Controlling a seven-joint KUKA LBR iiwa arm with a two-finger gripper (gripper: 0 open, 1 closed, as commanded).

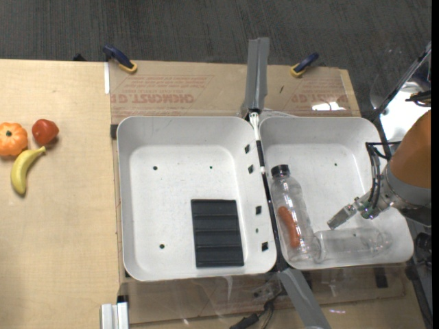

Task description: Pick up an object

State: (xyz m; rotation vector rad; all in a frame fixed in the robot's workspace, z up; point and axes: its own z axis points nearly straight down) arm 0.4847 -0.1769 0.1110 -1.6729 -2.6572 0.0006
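The right bin point(343, 130) holds a clear plastic bottle point(287, 196) with a dark cap, lying along its left wall. An orange-red piece point(291, 227) shows at the bottle's lower part. A clear tumbler point(353, 244) lies on its side along the bin's front wall. My gripper point(343, 217) hangs low in the right half of this bin, just above the tumbler and to the right of the bottle, with nothing visibly held. In the left bin point(137, 184) a black ribbed block point(217, 232) lies flat near the front.
On the wooden bench to the left lie an orange fruit point(12, 140), a red fruit point(44, 131) and a banana point(22, 171). Two clamps point(120, 58) point(304, 64) hold the cardboard at the back. A grey bar point(256, 74) runs between the bins.
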